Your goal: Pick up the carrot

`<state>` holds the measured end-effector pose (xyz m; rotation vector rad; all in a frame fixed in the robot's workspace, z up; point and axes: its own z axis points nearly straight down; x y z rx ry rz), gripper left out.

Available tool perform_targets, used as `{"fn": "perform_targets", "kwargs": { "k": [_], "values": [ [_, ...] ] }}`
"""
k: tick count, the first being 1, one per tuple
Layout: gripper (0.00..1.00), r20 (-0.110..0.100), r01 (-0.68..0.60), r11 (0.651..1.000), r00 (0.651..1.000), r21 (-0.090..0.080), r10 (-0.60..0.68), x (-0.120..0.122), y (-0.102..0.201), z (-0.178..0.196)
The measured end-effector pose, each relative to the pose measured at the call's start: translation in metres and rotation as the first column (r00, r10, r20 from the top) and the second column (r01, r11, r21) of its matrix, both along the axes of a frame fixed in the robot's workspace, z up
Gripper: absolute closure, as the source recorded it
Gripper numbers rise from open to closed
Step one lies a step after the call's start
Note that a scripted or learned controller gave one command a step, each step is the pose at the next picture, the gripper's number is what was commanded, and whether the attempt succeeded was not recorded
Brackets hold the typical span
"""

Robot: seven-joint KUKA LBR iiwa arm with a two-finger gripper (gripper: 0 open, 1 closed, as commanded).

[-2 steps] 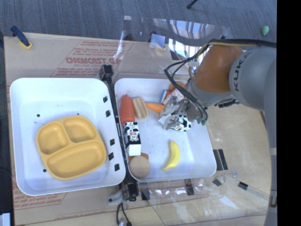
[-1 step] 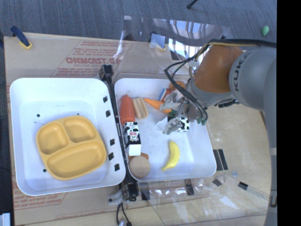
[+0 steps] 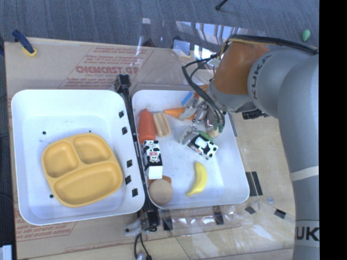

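The carrot (image 3: 174, 112) is a small orange cone lying near the far wall of the right bin (image 3: 233, 161); its right end is hidden behind the gripper. My gripper (image 3: 193, 124) is down low in that bin, just right of the carrot, with its fingers apart. One fingertip (image 3: 190, 114) sits beside the carrot's thick end, the other (image 3: 193, 136) nearer the front. Nothing shows between them.
In the right bin lie a red-orange sausage (image 3: 145, 125), a tan bun (image 3: 161, 124), a cow-print carton (image 3: 153, 159), a cow-print block (image 3: 205, 146), a banana (image 3: 198, 179) and a brown ball (image 3: 160, 191). A yellow divided plate (image 3: 81, 169) lies in the left bin (image 3: 32, 107).
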<state>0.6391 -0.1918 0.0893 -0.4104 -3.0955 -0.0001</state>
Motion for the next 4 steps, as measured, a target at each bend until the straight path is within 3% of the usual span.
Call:
{"fn": "perform_targets", "kwargs": {
  "k": [1,2,3,4],
  "values": [
    [0.00,-0.006,-0.007,1.000,1.000,-0.006,0.007,0.006,0.044,0.000],
    [1.00,0.012,-0.012,1.000,1.000,-0.007,0.012,0.010,0.045,0.012],
    [0.00,0.000,-0.013,1.000,1.000,-0.006,0.013,0.007,0.045,0.010],
    [1.00,0.008,-0.017,1.000,1.000,-0.008,0.017,0.010,0.045,0.022]
  ]
}}
